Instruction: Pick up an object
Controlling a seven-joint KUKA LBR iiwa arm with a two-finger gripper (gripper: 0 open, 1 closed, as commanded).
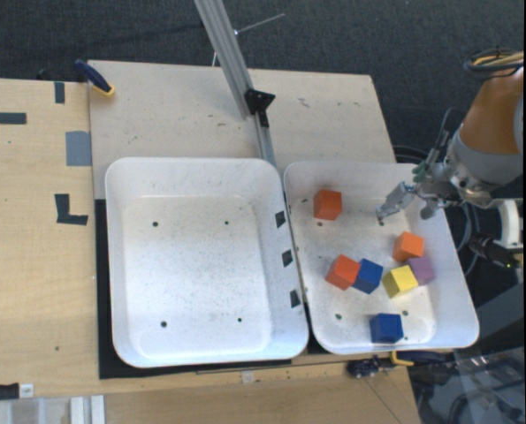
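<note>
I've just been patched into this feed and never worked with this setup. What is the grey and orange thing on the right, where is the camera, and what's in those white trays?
The camera is fixed above the bench, looking down at a slant. The grey and orange thing is a robot arm reaching in from the right. At its end is a two-finger gripper, hanging over the right bin with nothing visible between its fingers.

Two shallow white bins sit side by side. The left bin shows only small dark specks. The right bin holds coloured blocks: an orange block near its upper left, another orange block below the gripper, a cluster of an orange-red block, a blue block, a yellow block and a purple block, and a second blue block near the front edge.

Nothing has been picked up yet.
</note>
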